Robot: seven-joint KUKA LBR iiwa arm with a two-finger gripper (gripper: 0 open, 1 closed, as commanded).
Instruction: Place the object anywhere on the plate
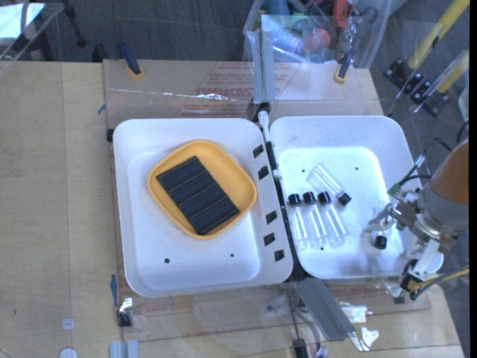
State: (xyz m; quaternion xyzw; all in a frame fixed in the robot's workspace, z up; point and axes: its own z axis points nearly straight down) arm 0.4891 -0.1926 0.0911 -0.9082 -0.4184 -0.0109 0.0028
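Gripper (pixel 381 233) and wrist sit low at the right edge of the right bin (pixel 387 136), the grey arm (pixel 455 181) coming in from the right. Whether it is open or closed cannot be told from this slanted view; a small dark piece shows just beside its tip, but it is too small to name.

Clear vials (pixel 319 215) with black caps lie together on the floor of the right bin, to the left of the gripper and apart from it; nothing appears to be held. One vial lies tilted above the other three, which rest side by side with their caps pointing toward the far side.

In the left bin (pixel 134 267), well apart from the gripper, sits a yellow plate (pixel 237 174), turned at an angle, with a black ribbed pad (pixel 197 194) lying on it. Both bins rest on the tabletop (pixel 52 200).
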